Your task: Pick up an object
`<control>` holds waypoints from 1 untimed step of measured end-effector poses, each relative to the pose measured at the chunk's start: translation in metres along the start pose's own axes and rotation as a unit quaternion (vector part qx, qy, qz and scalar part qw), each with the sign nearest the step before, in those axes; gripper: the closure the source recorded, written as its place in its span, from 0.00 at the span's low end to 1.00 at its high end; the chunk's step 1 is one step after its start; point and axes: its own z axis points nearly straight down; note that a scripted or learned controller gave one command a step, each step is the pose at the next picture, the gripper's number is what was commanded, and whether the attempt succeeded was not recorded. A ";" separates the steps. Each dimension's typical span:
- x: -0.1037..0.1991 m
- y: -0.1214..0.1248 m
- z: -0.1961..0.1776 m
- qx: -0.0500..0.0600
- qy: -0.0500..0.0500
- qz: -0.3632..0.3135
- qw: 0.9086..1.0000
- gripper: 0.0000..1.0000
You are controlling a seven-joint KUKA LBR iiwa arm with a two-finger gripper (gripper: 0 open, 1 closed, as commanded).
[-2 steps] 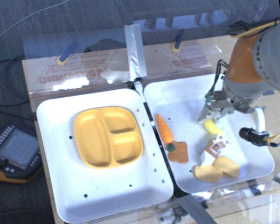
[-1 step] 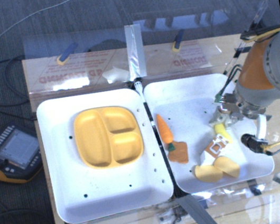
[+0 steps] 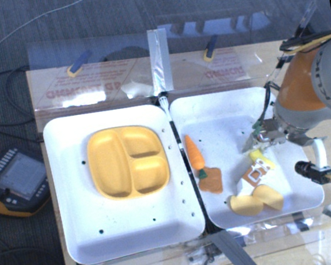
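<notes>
The right bin (image 3: 225, 108) holds an orange carrot (image 3: 193, 151) near its left wall and a flat orange piece (image 3: 211, 181) just below it. A pale yellow chunk (image 3: 257, 201) lies at the front. A small white and orange box with a yellow end (image 3: 257, 167) sits mid-bin. My gripper (image 3: 257, 141) reaches in from the right, low over the bin floor, just above that small box. Its fingertips are dark and small here.
The left bin (image 3: 81, 232) holds a yellow divided plate (image 3: 127, 161). A clear plastic sheet with tape lies behind both bins. A pendant (image 3: 11, 183) rests on the floor at far left. Cables hang from the wrist at the right.
</notes>
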 end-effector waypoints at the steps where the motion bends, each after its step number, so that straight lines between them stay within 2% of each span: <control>1: 0.048 0.017 -0.139 0.006 0.003 -0.003 1.000 1.00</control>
